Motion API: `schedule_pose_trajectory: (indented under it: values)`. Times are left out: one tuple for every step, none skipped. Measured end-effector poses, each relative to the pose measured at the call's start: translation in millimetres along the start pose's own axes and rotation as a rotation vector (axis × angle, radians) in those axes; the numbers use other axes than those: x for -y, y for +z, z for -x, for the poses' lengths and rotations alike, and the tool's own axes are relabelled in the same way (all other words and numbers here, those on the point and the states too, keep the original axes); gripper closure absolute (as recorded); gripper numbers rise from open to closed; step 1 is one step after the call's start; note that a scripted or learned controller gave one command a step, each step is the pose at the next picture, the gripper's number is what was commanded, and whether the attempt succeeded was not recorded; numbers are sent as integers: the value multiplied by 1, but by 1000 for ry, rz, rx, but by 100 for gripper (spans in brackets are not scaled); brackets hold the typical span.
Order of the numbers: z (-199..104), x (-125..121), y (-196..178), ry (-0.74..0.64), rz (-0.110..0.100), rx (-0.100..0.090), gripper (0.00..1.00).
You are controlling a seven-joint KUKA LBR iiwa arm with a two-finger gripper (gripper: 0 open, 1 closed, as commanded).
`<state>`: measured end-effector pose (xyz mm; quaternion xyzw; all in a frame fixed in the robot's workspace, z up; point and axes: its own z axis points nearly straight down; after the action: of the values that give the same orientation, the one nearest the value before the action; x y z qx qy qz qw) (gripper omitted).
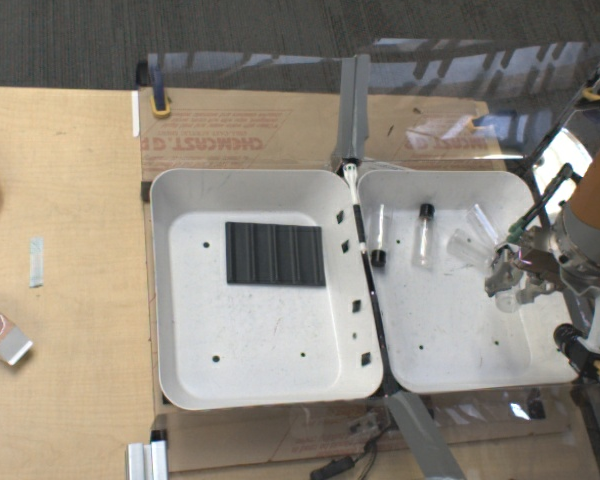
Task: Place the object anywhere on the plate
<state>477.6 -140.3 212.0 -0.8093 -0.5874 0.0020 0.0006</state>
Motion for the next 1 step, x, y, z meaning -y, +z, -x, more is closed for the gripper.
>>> schedule_pose_trajectory:
  values:
    - [-85,28,22,-110,-1,0,100]
